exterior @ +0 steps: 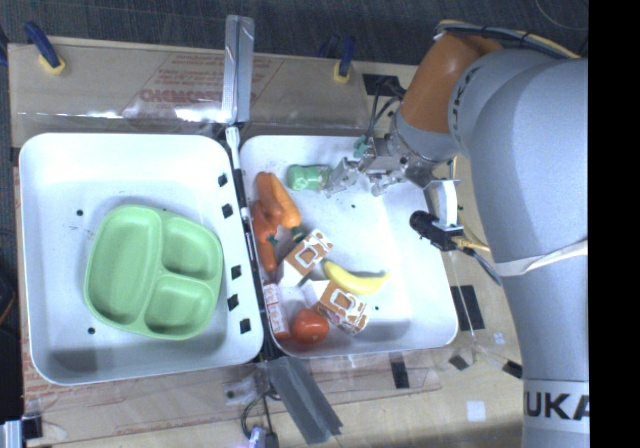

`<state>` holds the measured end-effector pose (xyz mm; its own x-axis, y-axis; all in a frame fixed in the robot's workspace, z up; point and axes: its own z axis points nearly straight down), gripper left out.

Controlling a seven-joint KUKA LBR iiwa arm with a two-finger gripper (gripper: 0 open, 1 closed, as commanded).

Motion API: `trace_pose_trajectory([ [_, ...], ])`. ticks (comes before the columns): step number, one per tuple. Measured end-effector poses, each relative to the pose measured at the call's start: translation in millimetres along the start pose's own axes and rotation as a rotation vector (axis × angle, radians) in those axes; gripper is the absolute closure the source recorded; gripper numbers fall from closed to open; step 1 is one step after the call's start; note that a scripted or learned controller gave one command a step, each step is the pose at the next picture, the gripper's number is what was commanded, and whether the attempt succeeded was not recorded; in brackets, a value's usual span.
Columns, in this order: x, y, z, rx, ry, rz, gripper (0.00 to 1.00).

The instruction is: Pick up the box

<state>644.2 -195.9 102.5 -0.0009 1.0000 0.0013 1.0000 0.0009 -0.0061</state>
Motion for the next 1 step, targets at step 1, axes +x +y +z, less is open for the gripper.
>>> trace_pose_trajectory([
  [1, 0.4, 0.7, -10.9, 0.000, 0.000, -0.004, 1.00],
])
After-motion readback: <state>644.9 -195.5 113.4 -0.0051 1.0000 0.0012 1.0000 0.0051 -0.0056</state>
